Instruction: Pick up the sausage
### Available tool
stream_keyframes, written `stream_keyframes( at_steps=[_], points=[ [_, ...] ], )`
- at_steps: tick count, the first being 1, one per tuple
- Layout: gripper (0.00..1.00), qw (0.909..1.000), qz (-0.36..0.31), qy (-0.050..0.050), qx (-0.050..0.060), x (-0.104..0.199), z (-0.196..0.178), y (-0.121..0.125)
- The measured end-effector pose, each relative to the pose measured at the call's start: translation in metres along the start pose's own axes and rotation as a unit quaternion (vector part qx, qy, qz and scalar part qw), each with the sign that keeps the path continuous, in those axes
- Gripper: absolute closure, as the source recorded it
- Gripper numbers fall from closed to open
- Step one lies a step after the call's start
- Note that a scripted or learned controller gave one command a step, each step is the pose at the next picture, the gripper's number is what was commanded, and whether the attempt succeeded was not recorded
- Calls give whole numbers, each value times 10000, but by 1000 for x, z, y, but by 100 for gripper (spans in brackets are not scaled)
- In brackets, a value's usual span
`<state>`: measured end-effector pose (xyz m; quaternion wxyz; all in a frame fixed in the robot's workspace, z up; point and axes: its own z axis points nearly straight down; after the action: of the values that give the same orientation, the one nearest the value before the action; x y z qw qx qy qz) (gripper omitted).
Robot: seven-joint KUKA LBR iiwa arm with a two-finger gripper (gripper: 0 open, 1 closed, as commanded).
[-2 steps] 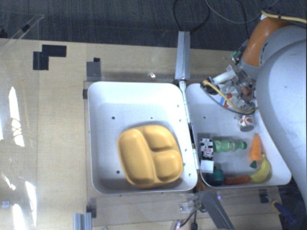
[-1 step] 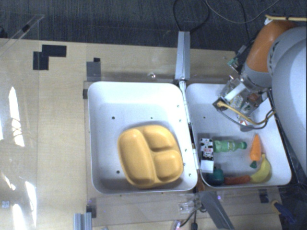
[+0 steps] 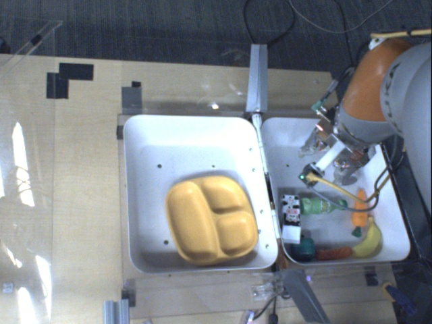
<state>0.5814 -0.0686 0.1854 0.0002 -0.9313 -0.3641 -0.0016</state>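
The sausage (image 3: pixel 334 253) is a reddish-brown stick lying flat along the near wall of the right bin (image 3: pixel 283 140). It sits between a dark teal object (image 3: pixel 304 248) and a banana (image 3: pixel 368 241). My gripper (image 3: pixel 343 164) hangs over the middle of the right bin, well behind the sausage and not touching it. The wrist covers the gripper from above.
A green bottle (image 3: pixel 322 205) lies across the right bin beside a small white and black box (image 3: pixel 291 212). An orange carrot-like piece (image 3: pixel 362 212) lies near the banana. The left bin (image 3: pixel 142 147) holds a yellow divided tray (image 3: pixel 210 218).
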Motion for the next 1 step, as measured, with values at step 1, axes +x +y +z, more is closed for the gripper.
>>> stream_keyframes(
  at_steps=[1],
  points=[
    [0,9927,1208,-8,8,7,1,-91]
  ],
)
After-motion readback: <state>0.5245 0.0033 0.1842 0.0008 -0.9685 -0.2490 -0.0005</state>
